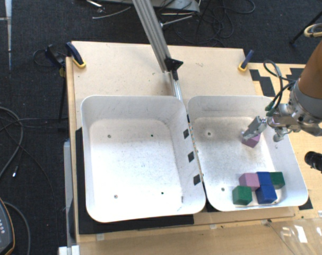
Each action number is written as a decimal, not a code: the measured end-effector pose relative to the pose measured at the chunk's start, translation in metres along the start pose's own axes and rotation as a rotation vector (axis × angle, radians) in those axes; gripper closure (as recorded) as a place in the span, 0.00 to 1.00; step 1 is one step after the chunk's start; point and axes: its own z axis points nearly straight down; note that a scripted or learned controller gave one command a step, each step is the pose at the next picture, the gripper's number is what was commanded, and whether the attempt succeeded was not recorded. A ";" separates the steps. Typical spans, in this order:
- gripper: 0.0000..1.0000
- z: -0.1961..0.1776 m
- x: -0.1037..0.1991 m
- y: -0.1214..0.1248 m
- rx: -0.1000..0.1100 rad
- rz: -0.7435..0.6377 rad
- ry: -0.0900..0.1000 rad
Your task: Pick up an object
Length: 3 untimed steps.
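From my feed: a pale wooden counter (pixel 123 70) on dark carpet (pixel 28 15). Two shallow white bins sit side by side on it, the left bin (pixel 86 158) and right bin (pixel 301 193) touching along their inner walls. I see small black squares (pixel 191 156) down that shared edge. A slanted aluminium pole (pixel 150 25) runs from the top of the view down to the back of the bins. Yellow-tipped clamps grip the counter's far corners, one left (pixel 76 57), one right (pixel 244 62). Black cables (pixel 12 137) loop on the carpet at left. A black-and-white pattern (pixel 269 76) marks the counter's right side.
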 end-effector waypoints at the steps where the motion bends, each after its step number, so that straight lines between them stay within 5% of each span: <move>1: 0.00 0.134 -0.061 0.032 0.007 0.003 0.000; 2: 0.00 0.176 -0.046 0.092 -0.001 -0.004 0.000; 3: 1.00 0.163 -0.047 0.091 -0.002 -0.005 -0.001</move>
